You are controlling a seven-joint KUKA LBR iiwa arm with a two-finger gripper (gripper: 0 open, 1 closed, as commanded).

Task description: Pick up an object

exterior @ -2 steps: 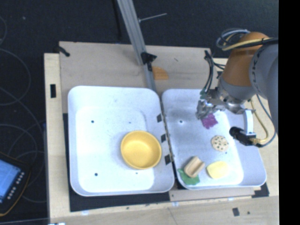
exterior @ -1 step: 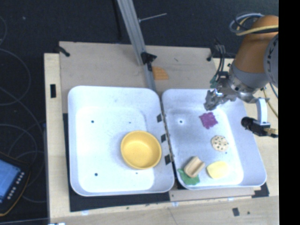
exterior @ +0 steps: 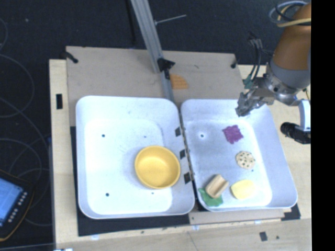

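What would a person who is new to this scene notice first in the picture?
Probably the yellow bowl, which sits alone in the left bin, near its right wall. Next, the arm's gripper over the far edge of the right bin, just above a purple piece. A cookie and a yellow block lie nearer the front.

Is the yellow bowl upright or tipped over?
Upright: the yellow bowl in the left bin shows its open mouth and round rim.

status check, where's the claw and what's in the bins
Claw over right bin's far edge, nothing seen in it. Purple piece nearest, unblocked; cookie and yellow block beyond. Yellow bowl in left bin.
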